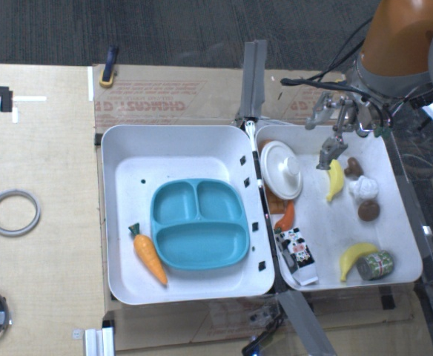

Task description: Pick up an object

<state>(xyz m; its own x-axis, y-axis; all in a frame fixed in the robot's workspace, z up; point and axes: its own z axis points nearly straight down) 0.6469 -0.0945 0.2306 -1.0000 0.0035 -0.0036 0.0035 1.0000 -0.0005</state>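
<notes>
I am looking down on the right bin (402, 221), where the gripper (334, 151) is hanging over the upper part, just at twelve o'clock from a small banana (336, 181). I am seeing one dark finger pointing down toward that banana's top end, and I cannot tell whether the fingers are spread or closed; nothing is showing between them, so I am judging that no pick is made yet. The banana is lying flat on the bin floor, with a white lid (281, 170) at its nine o'clock and a brown lump (354, 167) at its two o'clock. I am reckoning the approach is nearly done, while the descent, the grasp and the lift are all still ahead.
</notes>
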